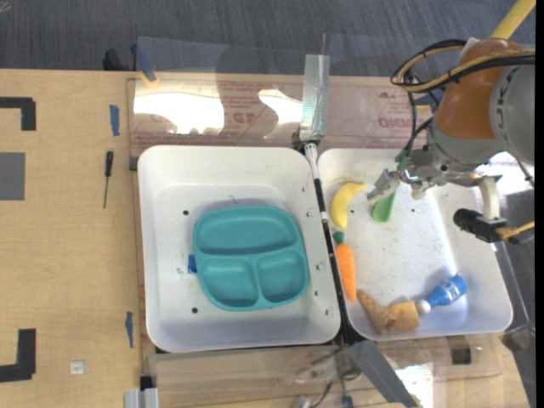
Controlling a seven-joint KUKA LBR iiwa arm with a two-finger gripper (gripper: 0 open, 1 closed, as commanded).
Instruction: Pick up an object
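- Green object (382, 206) sits in the right bin (476, 308), upper left part, just beside the yellow banana (346, 202).
- Gripper (398, 185) hangs over that spot; fingers look spread, one tip touching or overlapping the green object's top. Can't tell if it's actually gripped.
- Orange carrot (346, 270) along the bin's left wall; tan piece (389, 313) and blue item (444, 293) near the front.
- Teal divided tray (249, 257) in the left bin (161, 228).

A pale wooden bench (59, 253) with black tape marks (24, 113) stands on grey carpet (255, 7).
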